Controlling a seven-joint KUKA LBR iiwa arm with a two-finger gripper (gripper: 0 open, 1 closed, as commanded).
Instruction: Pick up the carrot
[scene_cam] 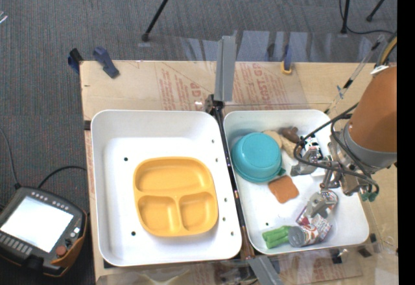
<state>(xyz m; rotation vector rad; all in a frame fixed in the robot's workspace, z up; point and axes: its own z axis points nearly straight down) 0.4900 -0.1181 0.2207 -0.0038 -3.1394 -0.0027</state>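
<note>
Starting at the gripper (332, 179): it hangs low over the right bin (358, 225), a tangle of dark parts and cables, and I cannot tell whether it is open or closed. Nothing visibly sits in it. Just beneath it lies a crumpled wrapper (316, 220), with a green piece (276, 236) beside that at the bin's near edge.

The carrot (283, 188), and this is my best guess, is the stubby orange piece lying flat just left of the gripper, near the blue bowl (257, 155). It looks light and probably firm, with a smooth skin that could slip. A pinch across its narrower sides, near the middle, seems the safest hold.

Moving outward, the wrist points downward, the orange band (379, 109) rising above it at the right edge. The left bin (107, 167) carries a yellow tray (175, 196), well away on the tabletop (149, 86).
</note>
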